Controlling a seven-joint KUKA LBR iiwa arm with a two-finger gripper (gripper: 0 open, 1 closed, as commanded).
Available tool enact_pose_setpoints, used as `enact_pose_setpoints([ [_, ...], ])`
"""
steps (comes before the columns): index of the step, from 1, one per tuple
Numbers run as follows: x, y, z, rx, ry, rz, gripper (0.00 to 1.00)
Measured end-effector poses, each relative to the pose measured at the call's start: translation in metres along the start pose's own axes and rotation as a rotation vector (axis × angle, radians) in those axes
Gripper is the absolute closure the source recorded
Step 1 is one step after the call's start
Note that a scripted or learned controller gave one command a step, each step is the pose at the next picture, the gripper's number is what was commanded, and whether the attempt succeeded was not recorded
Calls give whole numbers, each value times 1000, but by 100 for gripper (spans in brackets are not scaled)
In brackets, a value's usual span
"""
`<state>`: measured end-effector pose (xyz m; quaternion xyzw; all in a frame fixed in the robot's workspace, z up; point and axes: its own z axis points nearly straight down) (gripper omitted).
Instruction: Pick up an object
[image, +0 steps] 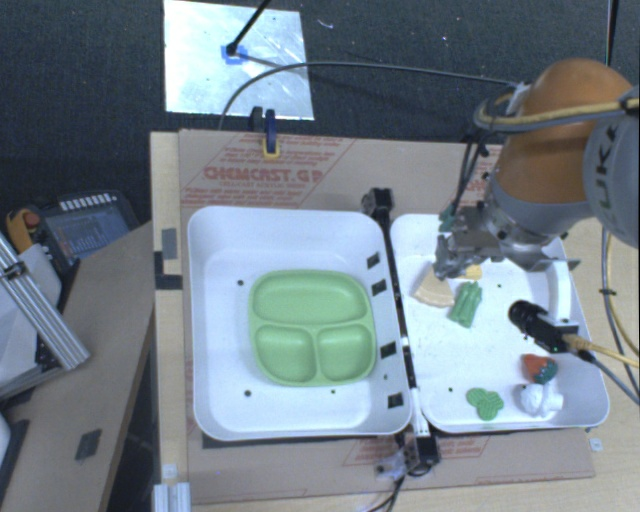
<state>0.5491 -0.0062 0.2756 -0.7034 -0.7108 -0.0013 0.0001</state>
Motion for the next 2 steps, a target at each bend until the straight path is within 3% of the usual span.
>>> enact_pose_setpoints([
  [1, 53, 4, 3, -1, -1, 2, 100],
  [2, 101, 1, 31, 3, 0, 1, 100],
])
